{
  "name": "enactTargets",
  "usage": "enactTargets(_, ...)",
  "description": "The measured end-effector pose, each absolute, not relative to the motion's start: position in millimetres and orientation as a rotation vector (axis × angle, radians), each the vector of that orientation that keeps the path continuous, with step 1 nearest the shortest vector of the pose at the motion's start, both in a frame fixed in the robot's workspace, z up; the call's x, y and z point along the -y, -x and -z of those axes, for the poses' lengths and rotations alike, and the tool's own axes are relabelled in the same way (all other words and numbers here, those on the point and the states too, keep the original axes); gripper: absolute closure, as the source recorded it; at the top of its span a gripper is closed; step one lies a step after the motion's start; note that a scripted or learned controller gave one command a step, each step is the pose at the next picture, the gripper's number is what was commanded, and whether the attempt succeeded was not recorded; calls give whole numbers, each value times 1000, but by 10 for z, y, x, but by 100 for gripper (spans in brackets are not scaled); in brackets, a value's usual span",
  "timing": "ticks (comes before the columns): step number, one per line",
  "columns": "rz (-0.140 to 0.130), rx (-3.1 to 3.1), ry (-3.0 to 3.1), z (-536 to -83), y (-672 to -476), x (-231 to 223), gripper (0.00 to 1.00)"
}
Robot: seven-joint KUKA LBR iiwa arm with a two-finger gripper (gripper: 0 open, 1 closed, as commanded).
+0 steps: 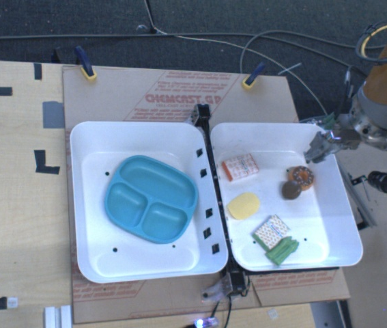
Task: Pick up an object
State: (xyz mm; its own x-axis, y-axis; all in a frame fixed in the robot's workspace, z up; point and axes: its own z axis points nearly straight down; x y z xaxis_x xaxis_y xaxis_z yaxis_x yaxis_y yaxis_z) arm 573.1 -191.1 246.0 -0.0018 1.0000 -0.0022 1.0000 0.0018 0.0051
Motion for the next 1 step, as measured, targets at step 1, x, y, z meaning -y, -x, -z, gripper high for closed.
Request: enactTargets(1,-2,-2228,-2215,-2528,-5680,1415,100)
